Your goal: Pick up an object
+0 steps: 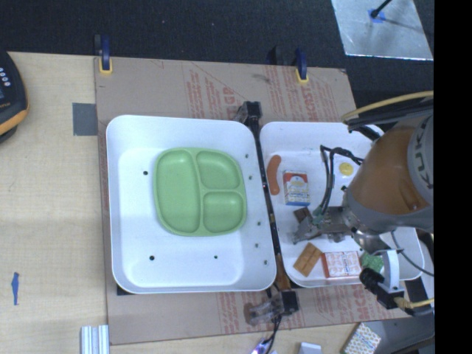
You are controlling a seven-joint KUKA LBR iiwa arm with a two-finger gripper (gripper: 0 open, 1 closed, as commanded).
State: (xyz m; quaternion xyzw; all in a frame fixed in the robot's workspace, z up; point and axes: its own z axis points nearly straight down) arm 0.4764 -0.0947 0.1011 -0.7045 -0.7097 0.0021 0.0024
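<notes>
The gripper [304, 231] is seen low in the right bin [313, 133]; its state cannot be told. Around it are found a hot dog [273, 174], small carton [296, 188], brown block [307, 259] and labelled box [341, 265].

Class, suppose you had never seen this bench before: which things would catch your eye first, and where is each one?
The green divided plate lies alone in the middle of the left bin. At the right, the grey and orange arm reaches over the right bin, its claw low among small items: an orange sausage-shaped piece by the bin's left wall and a small white and red packet beside it.
</notes>
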